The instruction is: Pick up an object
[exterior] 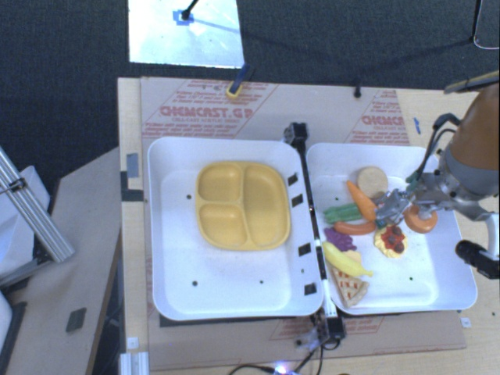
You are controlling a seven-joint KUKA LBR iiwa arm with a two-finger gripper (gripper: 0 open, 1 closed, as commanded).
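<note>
Arm over right bin, gripper low among toy foods.

Left bin (pixel 168 233) holds a yellow divided plate (pixel 241 205), upright, near its middle. Right bin (pixel 445 276) holds the foods: green beans (pixel 341 212), purple grapes (pixel 342 238), banana (pixel 348 261), waffle (pixel 351 289), carrot (pixel 362 198), sausage (pixel 353 227), tan bun (pixel 372 180), pizza slice (pixel 391 241), orange ring (pixel 422 221). Gripper (pixel 393 207) sits just beside carrot and above pizza slice; finger state cannot be told. Arm (pixel 476 151) enters from right.
</note>
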